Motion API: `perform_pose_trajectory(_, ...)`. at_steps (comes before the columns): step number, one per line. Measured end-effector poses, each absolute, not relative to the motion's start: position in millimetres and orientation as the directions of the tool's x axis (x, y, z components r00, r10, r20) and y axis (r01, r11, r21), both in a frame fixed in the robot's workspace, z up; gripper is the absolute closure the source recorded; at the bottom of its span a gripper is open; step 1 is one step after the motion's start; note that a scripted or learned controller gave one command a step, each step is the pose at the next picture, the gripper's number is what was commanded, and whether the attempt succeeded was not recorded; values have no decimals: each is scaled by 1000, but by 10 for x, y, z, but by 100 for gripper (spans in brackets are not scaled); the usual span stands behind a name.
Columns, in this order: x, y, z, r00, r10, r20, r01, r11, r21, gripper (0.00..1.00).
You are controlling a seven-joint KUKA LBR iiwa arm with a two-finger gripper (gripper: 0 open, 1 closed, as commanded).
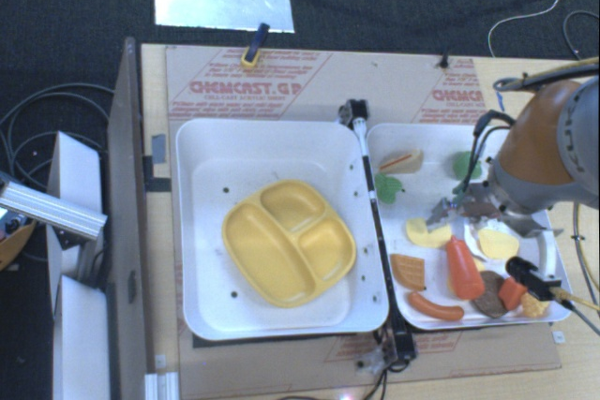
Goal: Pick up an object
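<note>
Fingers (448, 212) above glossy plastic food (428, 234)

You'll find the toy foods loose in the right bin (561, 318): a red carrot (461, 269) lying lengthwise, a sausage (434, 305) near the front wall, and what looks like a sandwich (400, 162) at the back.

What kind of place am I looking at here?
Probably a robotics lab test bench: a robot arm reaches over two white bins, one with toy food like a sausage, the other a yellow divided plate.
</note>
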State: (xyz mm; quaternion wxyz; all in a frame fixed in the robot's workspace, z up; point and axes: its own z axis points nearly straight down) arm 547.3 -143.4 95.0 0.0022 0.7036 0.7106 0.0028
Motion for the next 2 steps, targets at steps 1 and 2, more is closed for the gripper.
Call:
perform_pose_trajectory(1,5041,-1437,846,-1,1000,-1,1000,1,2,0)
perform_pose_trajectory(2,4877,-1464,1913,-3,1000,-3,1000,3,10,0)
